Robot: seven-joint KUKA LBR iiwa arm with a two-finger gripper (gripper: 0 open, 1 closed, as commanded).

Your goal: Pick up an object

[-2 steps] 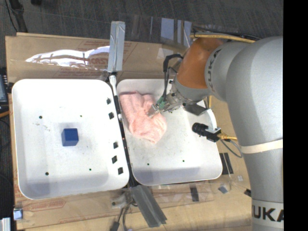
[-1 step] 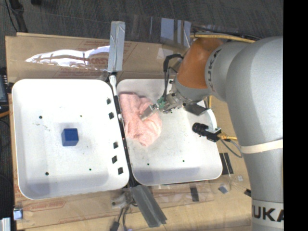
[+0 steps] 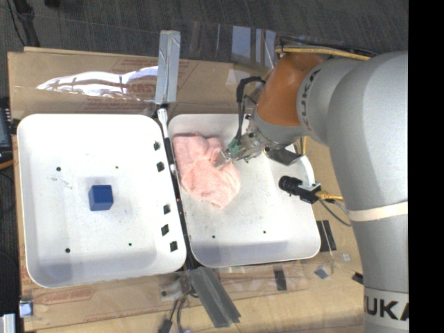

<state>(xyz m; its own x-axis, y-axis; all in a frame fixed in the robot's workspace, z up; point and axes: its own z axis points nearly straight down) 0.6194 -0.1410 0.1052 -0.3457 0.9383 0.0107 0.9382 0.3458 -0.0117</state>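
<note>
Pink cloth [image 3: 203,170] sits crumpled in the right bin [image 3: 277,245], hard against the divider side, and that's our landmark. The gripper [image 3: 229,154] is right at the cloth's upper right edge, tips down at the fabric. Whether those fingers are wide, narrow or pinching a fold, I cannot tell; the wrist bulk blurs them. To do this well, it likely needs to bite a raised fold, close firmly, then lift straight. Well left of the cloth, 1 blue cube [image 3: 101,197] waits in the left bin [image 3: 41,262]. The cloth's contact point is hidden under the tool.
</note>
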